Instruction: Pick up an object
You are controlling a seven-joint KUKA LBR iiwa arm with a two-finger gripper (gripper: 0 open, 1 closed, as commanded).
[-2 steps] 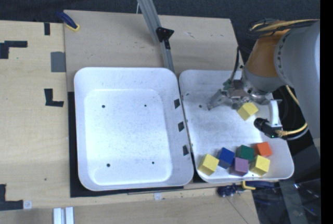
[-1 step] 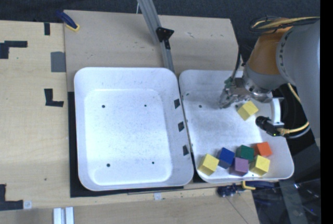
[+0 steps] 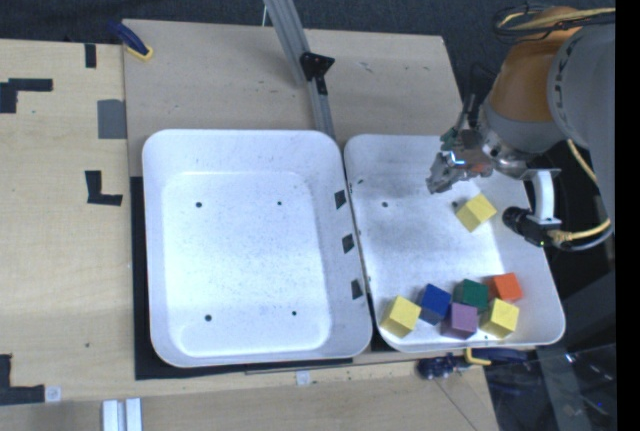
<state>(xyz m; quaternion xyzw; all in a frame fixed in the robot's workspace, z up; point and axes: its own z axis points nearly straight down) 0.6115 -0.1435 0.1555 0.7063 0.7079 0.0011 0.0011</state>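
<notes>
My gripper (image 3: 447, 175) hangs over the upper part of the right bin (image 3: 400, 229), reaching in from the right. A yellow block (image 3: 476, 211) lies just below and to the right of it, apart from the fingers. Along the bin's front edge sits a cluster of blocks: yellow (image 3: 402, 315), blue (image 3: 435, 301), green (image 3: 471, 294), purple (image 3: 464, 319), orange (image 3: 507, 286) and another yellow (image 3: 503, 317). I see nothing between the fingers.
The left bin (image 3: 245, 239) lies beside the right one, with a raised divider between them. A slanted metal pole (image 3: 285, 4) crosses the bench at the back. The arm's grey and orange body (image 3: 550, 89) fills the right side.
</notes>
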